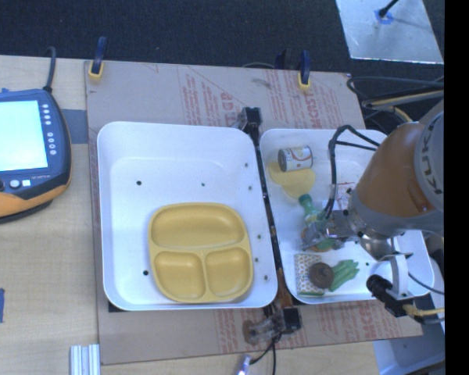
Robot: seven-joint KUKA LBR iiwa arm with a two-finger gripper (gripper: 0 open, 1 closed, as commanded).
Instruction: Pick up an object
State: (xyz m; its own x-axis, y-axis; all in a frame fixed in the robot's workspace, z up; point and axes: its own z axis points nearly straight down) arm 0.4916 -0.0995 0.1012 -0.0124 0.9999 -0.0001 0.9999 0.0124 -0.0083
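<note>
My gripper (319,231) reaches down into the right bin (422,272), its tip among the small objects at the bin's middle left. Right at the tip lie a green bottle-like item (306,203) and a dark mixed clump (322,244). A small tin can (295,158) lies on its side at the bin's far left, with a yellow piece (295,181) just below it. Nearer the front are a brown round object (321,273), a green leafy toy (344,273) and a speckled pad (303,270). The arm's wrist hides the fingers.
The left bin (125,178) holds a yellow three-compartment plate (200,251). A teach pendant (19,151) lies on the bench at far left. Clamps (98,59) sit along the board's back edge. The arm's orange band (399,180) covers the right bin's right half.
</note>
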